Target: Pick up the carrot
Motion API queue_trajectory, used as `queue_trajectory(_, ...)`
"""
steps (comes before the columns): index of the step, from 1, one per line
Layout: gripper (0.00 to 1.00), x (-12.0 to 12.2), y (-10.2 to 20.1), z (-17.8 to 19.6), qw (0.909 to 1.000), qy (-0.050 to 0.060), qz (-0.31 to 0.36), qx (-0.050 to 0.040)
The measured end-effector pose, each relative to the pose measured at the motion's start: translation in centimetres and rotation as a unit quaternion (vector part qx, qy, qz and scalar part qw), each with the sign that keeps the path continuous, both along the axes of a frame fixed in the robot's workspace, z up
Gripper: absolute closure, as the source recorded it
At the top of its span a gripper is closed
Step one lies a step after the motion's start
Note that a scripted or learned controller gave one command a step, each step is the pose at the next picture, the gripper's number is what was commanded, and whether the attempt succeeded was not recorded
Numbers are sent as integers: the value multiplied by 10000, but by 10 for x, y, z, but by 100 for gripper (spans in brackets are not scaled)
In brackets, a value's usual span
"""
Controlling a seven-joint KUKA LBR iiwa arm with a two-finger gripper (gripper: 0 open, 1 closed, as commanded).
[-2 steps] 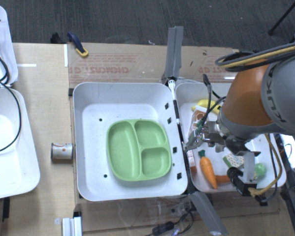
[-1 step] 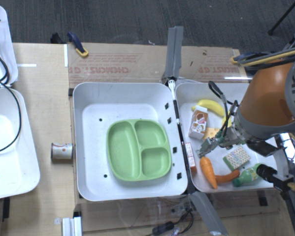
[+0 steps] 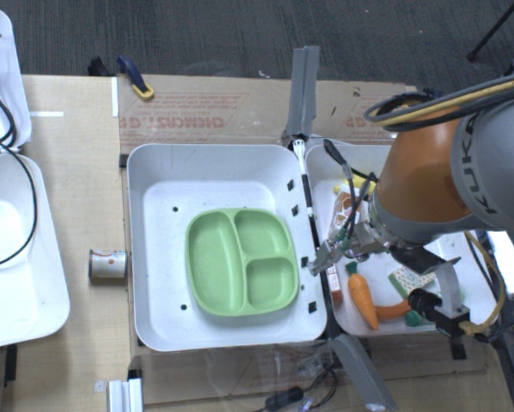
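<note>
Carrot [image 3: 362,299] lies on the floor of the right-hand white bin [image 3: 370,324], near that bin's front edge and just right of the divider between the two bins. Seen from the overhead camera, it rests flat and free, so the pickup is judged not yet done: the grasp and the lift both remain. Its long axis runs on a slant, with one end up toward the gripper and the other down and to the right, toward the bin's front rim. Which end is the tip is hard to tell. The gripper [image 3: 347,249] hangs just above the carrot's upper end; how its jaws stand cannot be told. The left bin [image 3: 154,230] holds a green divided plate [image 3: 242,261].
</note>
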State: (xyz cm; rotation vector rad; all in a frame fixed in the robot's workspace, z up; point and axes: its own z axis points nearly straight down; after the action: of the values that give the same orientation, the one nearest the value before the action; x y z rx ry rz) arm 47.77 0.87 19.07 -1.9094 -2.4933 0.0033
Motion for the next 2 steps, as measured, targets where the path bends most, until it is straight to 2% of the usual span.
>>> queue_trajectory(1, 0, 2, 5, 0, 9994, 4, 334, -1)
queue_trajectory(2, 0, 0, -45, 0, 9989, 2, 467, 0)
